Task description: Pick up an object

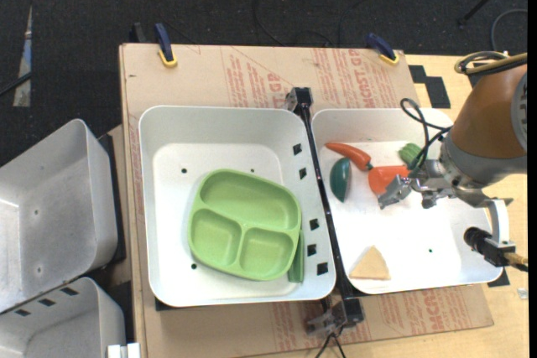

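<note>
Camera view: the grey arm with its orange band reaches in from the right over the right bin, its pincer low among the toys near the bin's middle. How far the pincer stands open cannot be told from here, nor whether it has hold of anything. Just beside it lies an orange-red block, touching or nearly touching the metal tip. A red chili pepper lies with its long axis running from upper left to lower right, its narrow end pointing toward the bin's left wall. Below it, a dark green oval piece stands roughly on end, near the divider between the bins. A small green piece sits close behind the arm's wrist. A tan wedge rests near the front rim, well apart from the rest. The left bin holds a light green divided plate with three compartments, lying flat. Both bins sit on a cardboard-covered tabletop.
</note>
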{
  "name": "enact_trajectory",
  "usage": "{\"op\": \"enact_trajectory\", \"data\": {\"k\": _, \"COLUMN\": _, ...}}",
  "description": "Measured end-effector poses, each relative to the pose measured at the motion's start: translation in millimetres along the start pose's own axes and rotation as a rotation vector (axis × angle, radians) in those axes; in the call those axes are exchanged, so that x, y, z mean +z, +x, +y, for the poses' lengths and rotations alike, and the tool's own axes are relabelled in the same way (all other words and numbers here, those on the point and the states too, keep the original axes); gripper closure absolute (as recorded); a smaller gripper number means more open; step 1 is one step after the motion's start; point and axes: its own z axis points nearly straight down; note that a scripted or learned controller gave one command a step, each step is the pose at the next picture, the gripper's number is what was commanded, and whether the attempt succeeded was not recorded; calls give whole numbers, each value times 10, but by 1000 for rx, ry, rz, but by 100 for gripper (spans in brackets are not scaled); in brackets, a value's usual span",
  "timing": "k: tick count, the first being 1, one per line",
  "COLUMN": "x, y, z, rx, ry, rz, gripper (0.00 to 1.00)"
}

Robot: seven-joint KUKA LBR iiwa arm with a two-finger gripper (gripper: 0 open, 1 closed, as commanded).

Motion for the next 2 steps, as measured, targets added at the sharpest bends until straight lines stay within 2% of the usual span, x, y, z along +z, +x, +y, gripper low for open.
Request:
{"op": "enact_trajectory", "data": {"k": 1, "x": 508, "y": 7, "z": -4, "rx": -1, "ry": -1, "rz": 0, "gripper": 0}}
{"op": "enact_trajectory", "data": {"k": 2, "x": 378, "y": 3, "z": 7, "rx": 1, "ry": -7, "rz": -2, "gripper": 100}}
